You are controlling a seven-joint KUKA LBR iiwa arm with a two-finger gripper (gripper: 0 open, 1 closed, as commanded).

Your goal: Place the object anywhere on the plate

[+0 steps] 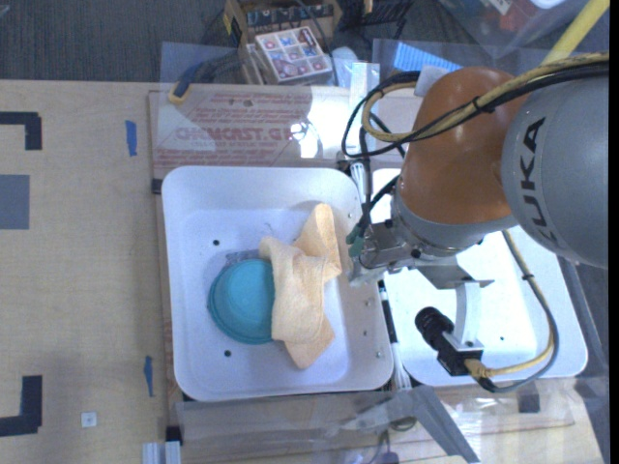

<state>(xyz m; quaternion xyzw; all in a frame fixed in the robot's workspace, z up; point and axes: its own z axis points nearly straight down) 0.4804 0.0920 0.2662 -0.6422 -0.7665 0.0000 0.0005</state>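
Cloth: a pale yellow cloth (302, 288) lies in the left white bin (189, 211), draped over the right part of the blue plate (242, 301).
Cloth axis: its long axis runs from the end just past the plate's lower right rim up to a raised, folded peak above and right of the plate, tilted slightly rightward.
Plate: round, blue, flat on the bin floor, its right side hidden under the cloth.
Gripper: the gripper (356, 259) sits right of the plate, at the cloth's upper right edge by the bin's right wall.
Gripper state: cannot tell how far open it is, or whether it grips the cloth; the wrist hides it.
Arm: the grey and orange arm (464, 162) hangs over the right white bin (542, 346).
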